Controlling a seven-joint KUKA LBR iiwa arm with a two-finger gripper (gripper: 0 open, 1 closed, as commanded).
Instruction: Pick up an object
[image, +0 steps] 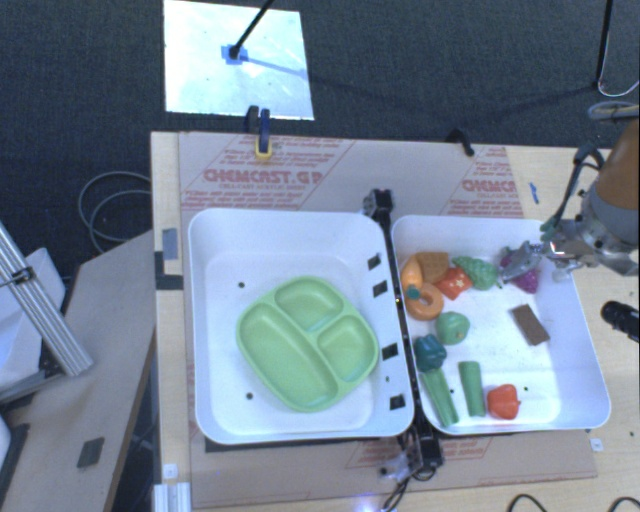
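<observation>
The wooden bench (330, 165), covered with a clear sheet printed in red letters, fills the middle of the frame and bears two shallow white plastic bins side by side. The left bin (215, 250) holds a pale green divided plastic plate (305, 342), lying flat slightly right of its centre. The right bin (580, 330) holds a scatter of toy foods, mostly along its left half. From the right edge of the frame the grey arm (612, 205) reaches in over the upper right corner of that bin, its metal gripper (528, 258) pointing left. A purple toy piece (523, 273) sits right at the fingertips (whether it is actually pinched between them, or how far apart they stand, I cannot tell). Just left of it lies a green leafy toy (480, 271), then a red toy (452, 283) and an orange ring (424, 299). Lower down are a green round toy (452, 326), a dark teal piece (430, 351), two green sticks (456, 388), a brown slab (529, 324) and a red-orange toy (503, 401) near the bin's bottom edge.
</observation>
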